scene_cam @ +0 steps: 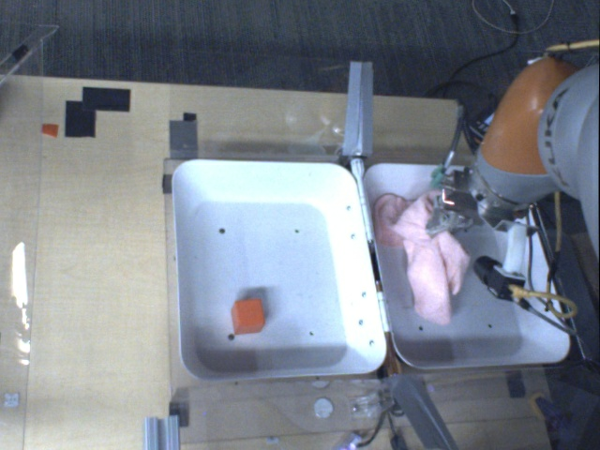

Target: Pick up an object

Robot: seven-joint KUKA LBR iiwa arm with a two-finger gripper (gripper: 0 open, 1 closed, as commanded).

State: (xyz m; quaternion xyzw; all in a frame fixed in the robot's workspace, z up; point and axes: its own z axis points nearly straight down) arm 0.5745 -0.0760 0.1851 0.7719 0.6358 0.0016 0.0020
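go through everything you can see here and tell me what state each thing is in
Pink cloth: crumpled, lying in the right bin.
Orange block: resting flat in the left bin, untouched.
End effector: low over the cloth's upper end.

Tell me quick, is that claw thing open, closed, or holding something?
Gripper: cannot be told; it sits right at the pink cloth in the right bin.
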